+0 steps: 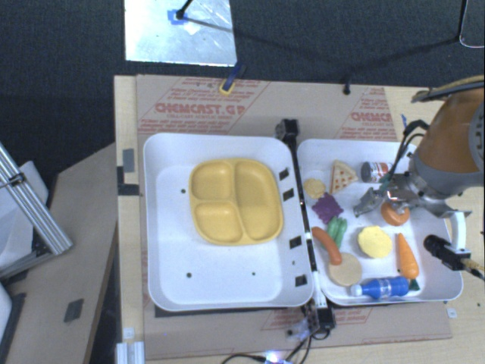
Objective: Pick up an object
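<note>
The gripper (383,197) sits low over the right bin (455,283), fingers (369,202) spread a fair bit apart, and nothing is visibly held between them. Right beside the fingertips, on the arm's side, there's a round orange object (395,214) — looks like a small toy fruit, touching or nearly touching the gripper body, hard to say which. Just below the fingers is a yellow lemon-shaped piece (374,242), and next to that an orange carrot (407,255) lying along the bin. Above the fingers there's a small can (373,171) on its side and a pizza slice toy (342,177).

A little further out from the fingers, toward the divider: a purple bit (328,205), a green veggie (336,228), a red chili-looking thing (326,245), a tan round cookie (345,269) and a small tan piece (314,186). Along the bin's near edge lies a blue-and-white bottle (385,287).

Well away from the fingers, the left bin (170,279) holds a yellow divided plate (235,201), three compartments, sitting flat.

Both bins rest on a tan bench (197,105) — it's a board with red printed lettering. Past that the floor is dark carpet (61,51), with a shiny metal plate (179,20) lying on it and a black cable (394,55) running across. A lower tan table (68,226) stands off to the far side.
</note>
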Motion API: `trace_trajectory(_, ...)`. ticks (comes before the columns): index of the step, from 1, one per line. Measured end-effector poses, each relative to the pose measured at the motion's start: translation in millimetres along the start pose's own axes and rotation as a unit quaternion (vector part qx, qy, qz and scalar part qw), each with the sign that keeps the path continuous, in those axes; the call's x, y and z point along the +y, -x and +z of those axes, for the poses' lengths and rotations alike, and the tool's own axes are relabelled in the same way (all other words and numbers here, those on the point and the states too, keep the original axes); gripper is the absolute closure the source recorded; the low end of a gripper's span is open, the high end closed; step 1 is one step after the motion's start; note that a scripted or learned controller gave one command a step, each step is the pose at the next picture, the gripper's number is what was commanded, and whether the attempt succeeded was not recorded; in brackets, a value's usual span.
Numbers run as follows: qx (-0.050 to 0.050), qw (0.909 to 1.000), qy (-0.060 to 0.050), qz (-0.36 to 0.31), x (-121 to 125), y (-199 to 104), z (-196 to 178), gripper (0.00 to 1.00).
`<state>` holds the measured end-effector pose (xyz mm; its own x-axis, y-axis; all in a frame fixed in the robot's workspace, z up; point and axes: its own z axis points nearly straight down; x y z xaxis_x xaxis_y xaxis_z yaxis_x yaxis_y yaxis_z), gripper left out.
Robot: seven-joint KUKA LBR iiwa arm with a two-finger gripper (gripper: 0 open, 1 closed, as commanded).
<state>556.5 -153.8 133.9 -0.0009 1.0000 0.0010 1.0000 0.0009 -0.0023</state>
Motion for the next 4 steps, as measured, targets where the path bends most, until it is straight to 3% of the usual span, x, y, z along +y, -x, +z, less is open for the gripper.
trace_trajectory(1, -0.001, 1.0000, 0.004, 0.000, 2, 1, 36, 0.00)
trace_trajectory(2, -0.002, 1.0000, 0.004, 0.000, 2, 1, 27, 1.00)
trace_trajectory(4, -0.001, 1.0000, 0.005, -0.002, 2, -2, -90, 1.00)
